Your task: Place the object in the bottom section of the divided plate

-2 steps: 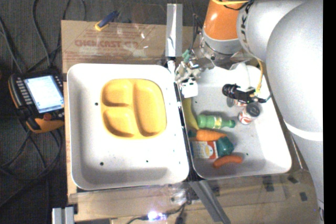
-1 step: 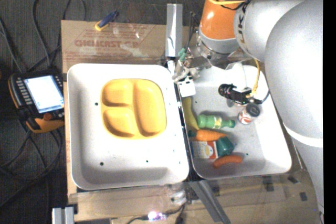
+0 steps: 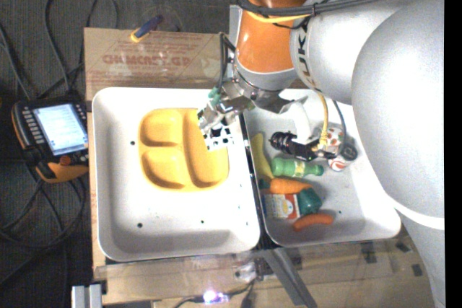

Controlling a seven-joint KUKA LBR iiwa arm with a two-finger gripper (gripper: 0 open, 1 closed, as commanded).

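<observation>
Hovering at about 2 o'clock on the yellow divided plate (image 3: 167, 149), the claw (image 3: 216, 130) sits over the upper end of the plate's long 3 o'clock compartment. From this slant I cannot tell whether the claw is open or closed, or whether it grips anything. A small checkered patch (image 3: 219, 141), black and white, shows at its tip. It may be a held piece or part of the claw itself, and the view is too coarse to decide. The plate lies in the left bin (image 3: 123, 227), toward 12 o'clock, with two smaller compartments on its 9 o'clock side.

Which piece is the object to be placed cannot be singled out. The loose pieces cluster in the right bin (image 3: 368, 223), toward 9 o'clock: a yellow piece (image 3: 258, 151) along the wall, a green bottle (image 3: 297, 169), a carrot (image 3: 285, 186), a carton (image 3: 281, 206), a teal piece (image 3: 311, 200) and an orange-red piece (image 3: 314, 221). The arm's grey bulk covers that bin's 12 to 3 o'clock part.
</observation>
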